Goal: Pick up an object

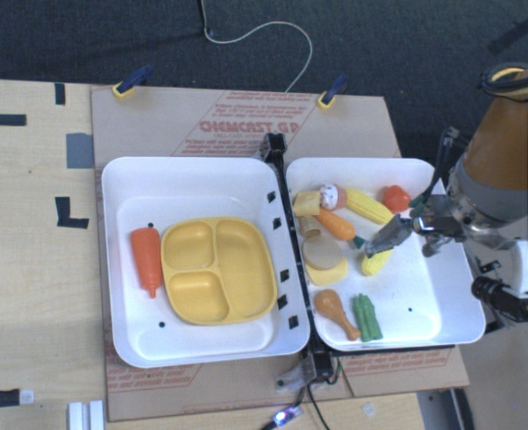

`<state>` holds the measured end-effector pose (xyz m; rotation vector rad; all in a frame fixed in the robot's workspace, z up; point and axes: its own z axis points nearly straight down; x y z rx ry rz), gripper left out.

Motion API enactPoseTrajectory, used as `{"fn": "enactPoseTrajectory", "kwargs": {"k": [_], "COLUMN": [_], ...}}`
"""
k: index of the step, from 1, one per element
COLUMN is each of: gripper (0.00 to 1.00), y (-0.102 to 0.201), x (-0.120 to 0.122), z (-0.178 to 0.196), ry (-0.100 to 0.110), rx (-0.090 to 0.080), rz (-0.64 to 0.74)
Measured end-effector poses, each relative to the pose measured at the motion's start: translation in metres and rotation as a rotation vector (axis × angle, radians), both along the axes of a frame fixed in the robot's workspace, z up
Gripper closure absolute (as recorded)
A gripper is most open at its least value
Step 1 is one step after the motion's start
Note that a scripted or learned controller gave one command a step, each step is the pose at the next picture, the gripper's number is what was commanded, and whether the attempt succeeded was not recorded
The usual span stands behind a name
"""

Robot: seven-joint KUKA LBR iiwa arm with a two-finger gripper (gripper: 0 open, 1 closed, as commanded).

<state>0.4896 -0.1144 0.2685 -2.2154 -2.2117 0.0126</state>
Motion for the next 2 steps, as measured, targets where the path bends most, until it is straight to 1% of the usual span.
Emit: {"fn": "enactPoseTrajectory", "kwargs": {"k": [1, 2], "gripper": [0.0, 0.0], "y": [0.0, 0.004], "x": [0.002, 0.005], "z": [0.006, -0.058], "ry": [-0.011, -0.006], "rx": [-0.002, -0.001], "rz": [0.003, 0.003]}}
